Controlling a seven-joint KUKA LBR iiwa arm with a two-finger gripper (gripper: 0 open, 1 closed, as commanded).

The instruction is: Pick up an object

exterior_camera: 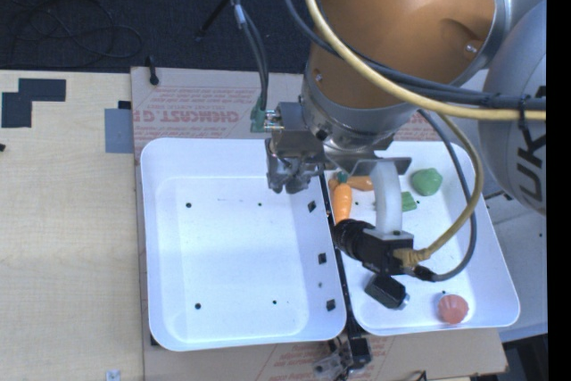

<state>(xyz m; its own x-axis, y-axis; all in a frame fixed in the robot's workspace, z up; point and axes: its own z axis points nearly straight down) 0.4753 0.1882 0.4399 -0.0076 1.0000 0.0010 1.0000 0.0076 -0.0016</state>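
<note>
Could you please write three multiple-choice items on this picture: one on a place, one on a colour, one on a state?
1. Where does the pink object lie?
A. in the right bin, near its front right corner
B. in the left bin
C. on the wooden bench

2. What colour is the object near the far side of the right bin?
A. blue
B. green
C. black

3. How does the gripper stand?
A. lying flat on the bench outside the bins
B. low over the far edge of the left bin, near the divider
C. over the cardboard behind the bins

Key: 1 A, it sits by that bin's front right corner. 2 B, it is plainly green. 3 B, the grey gripper hangs there.
</note>
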